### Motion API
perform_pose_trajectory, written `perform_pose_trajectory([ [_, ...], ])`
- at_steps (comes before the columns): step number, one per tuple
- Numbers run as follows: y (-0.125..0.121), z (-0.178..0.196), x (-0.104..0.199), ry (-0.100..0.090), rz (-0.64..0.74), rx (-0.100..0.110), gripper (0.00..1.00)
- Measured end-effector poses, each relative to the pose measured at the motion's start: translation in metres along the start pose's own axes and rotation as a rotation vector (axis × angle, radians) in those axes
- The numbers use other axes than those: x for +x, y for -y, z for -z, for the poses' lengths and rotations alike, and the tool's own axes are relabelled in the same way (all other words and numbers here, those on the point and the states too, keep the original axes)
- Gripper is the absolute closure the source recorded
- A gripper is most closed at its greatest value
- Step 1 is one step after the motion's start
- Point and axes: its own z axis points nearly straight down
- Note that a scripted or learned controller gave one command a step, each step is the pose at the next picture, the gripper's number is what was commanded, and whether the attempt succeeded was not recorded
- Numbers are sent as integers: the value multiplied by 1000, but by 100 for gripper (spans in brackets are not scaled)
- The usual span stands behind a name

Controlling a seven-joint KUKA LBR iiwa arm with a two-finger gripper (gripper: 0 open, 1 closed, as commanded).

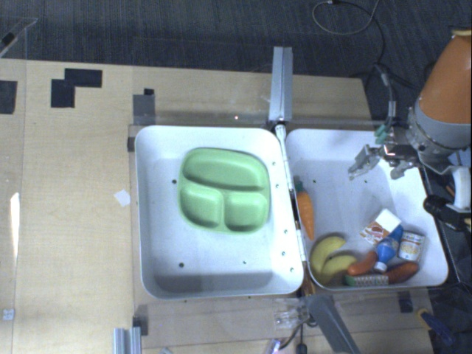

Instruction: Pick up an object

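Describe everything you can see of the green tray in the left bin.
The green tray is a rounded, pale green plate that looks like moulded plastic, divided into three compartments: one long section across the far side and two smaller ones nearer the camera. It lies flat and upright on the floor of the left bin, toward the far right part, slightly rotated. Nothing rests in its compartments, and nothing but the bin floor touches it.
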Motion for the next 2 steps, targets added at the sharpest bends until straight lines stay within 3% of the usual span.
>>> perform_pose_trajectory([
  [1,67,-103,-56,0,138,0,0],
  [2,47,-169,-96,6,177,-12,0],
])
